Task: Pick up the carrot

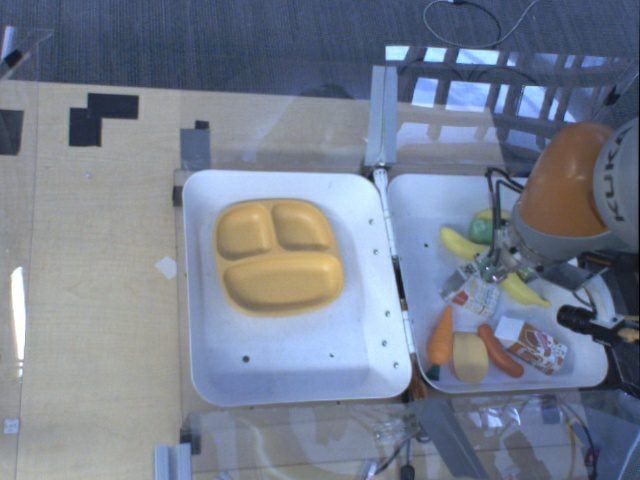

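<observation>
Orange carrot (pixel 440 337) lies near my gripper (pixel 490 268) in the right bin (pixel 590 373); finger state I cannot tell.

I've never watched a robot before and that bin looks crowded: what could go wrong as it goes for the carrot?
The small orange carrot lies against a pale yellow round block near the right white bin's front edge, so the gripper might nudge or grab the block instead. A red-orange sausage-shaped piece nearby could be mistaken for it.
</observation>
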Controlling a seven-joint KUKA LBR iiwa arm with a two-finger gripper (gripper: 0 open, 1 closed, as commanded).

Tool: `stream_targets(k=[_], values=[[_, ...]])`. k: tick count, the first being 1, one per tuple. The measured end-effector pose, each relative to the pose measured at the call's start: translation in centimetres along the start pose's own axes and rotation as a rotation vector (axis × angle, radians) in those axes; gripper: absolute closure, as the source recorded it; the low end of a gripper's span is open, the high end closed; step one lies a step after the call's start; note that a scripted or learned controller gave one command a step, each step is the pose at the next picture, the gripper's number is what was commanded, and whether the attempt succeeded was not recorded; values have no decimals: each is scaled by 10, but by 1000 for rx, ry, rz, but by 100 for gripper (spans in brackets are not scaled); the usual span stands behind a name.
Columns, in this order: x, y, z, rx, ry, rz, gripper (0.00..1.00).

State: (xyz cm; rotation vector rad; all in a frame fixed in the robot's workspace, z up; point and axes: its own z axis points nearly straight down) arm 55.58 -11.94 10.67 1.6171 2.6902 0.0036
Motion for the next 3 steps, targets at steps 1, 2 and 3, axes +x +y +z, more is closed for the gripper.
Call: stream_targets(k=[1,2,3], values=[[37,-15,16,-12,-12,-179,0],[38,-12,5,-17,-14,-180,100],[76,40,-127,-4,-3,-221,100]])
